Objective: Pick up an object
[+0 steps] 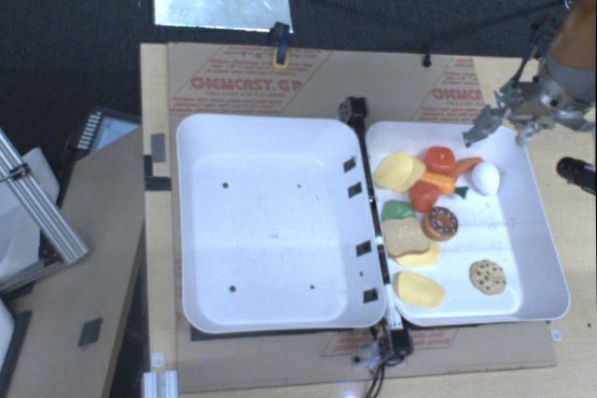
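The cookie (487, 276) lies nearest me in the right bin (536, 228), apart from the crowded toy food. My claw (499, 119) hovers spread over the bin's far edge; I'd descend squarely onto the cookie.

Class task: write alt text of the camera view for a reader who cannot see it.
A grey robot arm's pincer hovers at the far edge of the right shallow white bin, which holds toy food: a white egg, red tomato, chocolate doughnut and chip cookie. The left white bin sits alongside.
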Controlling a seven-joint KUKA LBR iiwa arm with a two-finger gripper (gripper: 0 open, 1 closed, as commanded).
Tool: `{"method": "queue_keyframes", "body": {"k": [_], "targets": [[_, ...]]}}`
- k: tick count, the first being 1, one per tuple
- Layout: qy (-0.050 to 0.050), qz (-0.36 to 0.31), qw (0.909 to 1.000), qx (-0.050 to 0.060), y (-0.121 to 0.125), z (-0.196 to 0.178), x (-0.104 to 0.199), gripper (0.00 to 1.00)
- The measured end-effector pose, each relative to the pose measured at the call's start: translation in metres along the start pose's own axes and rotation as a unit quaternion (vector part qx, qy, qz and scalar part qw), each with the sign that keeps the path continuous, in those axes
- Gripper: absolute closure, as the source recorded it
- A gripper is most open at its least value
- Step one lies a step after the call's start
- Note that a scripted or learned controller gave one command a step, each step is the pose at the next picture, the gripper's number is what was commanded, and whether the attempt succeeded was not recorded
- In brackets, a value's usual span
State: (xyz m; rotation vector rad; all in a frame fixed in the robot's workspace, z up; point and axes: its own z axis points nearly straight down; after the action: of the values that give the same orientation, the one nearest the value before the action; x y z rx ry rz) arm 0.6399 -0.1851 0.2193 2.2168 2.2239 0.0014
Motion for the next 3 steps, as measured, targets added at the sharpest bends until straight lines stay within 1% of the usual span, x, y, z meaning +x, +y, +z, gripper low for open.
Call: {"method": "queue_keyframes", "body": {"k": [1, 2, 3], "targets": [[0.002, -0.001, 1.0000, 0.003, -0.016, 0.127, 0.021, 0.00], [0.001, -0.001, 1.0000, 0.003, 0.020, 0.134, 0.055, 0.00], [0.001, -0.001, 1.0000, 0.003, 0.020, 0.123, 0.053, 1.00]]}}
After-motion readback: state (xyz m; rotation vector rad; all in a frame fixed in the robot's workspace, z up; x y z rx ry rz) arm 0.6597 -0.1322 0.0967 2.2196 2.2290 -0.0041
